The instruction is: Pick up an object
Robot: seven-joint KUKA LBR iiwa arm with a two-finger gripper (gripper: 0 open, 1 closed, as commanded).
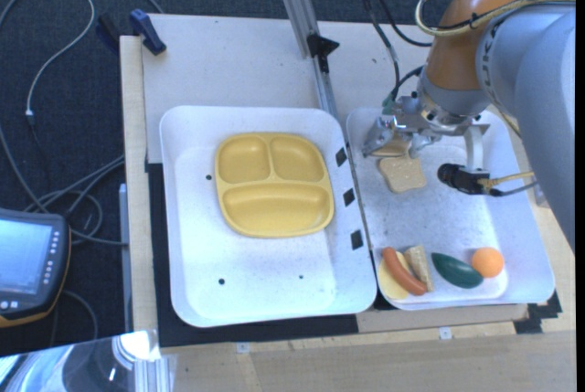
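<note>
At the far end of the right bin [439,217], the gripper [395,132] hangs low over the white floor, right above the far edge of a tan slice of bread [405,174]. The metal of the gripper overlaps that edge from this angle. I cannot tell how wide it stands, nor whether it touches or grips the slice. The grey arm with its orange band [462,34] comes in from the right.

The slice is pale tan, roughly square with a rounded crust line, and lies flat in the far half of the right bin, well apart from the other pieces. It bears no marking that can be read.

Along the near wall of the same bin, 4 toy foods lie in a row: a red-orange sausage [400,271], a tan wedge [420,262] touching it, a dark green piece [456,270], and an orange ball [488,261] just beside the green one.

The left bin [196,290] holds 1 thing, a yellow plate [272,183] with 3 compartments, lying flat toward the far side. A lit screen [23,258] sits off the bench at the lower left, its contents too small to read. A blue clamp [146,31] grips the bench's far left corner.
</note>
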